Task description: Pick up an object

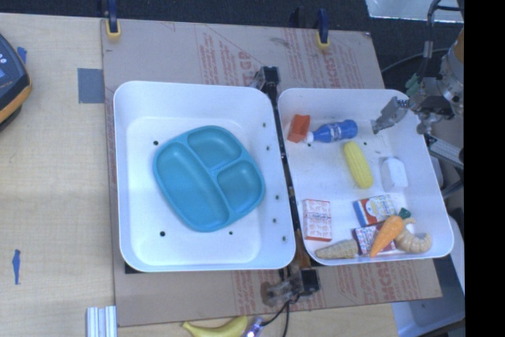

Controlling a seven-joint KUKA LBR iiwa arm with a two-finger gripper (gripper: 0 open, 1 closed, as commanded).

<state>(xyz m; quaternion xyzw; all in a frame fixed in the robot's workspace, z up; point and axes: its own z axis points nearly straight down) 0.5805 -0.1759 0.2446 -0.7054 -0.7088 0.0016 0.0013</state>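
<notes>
Over right bin's far corner, gripper (392, 113)

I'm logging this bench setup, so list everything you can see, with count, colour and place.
Bins: 2, white, side by side on the bench.
Divided plate: 1, blue, in the left bin.
Bottle: 1, blue with a white cap, right bin, far side.
Orange block: 1, right bin, beside the bottle cap.
Corn cob: 1, yellow, right bin, middle.
White piece: 1, right of the corn.
Small packets: 3, red and white, right bin, near side.
Carrot: 1, orange, near corner.
Banana: 1, yellow, bottom edge.
Clamps: 2, blue and yellow, far cardboard edge.
Gripper: 1, grey, over the right bin's far right corner.
</notes>
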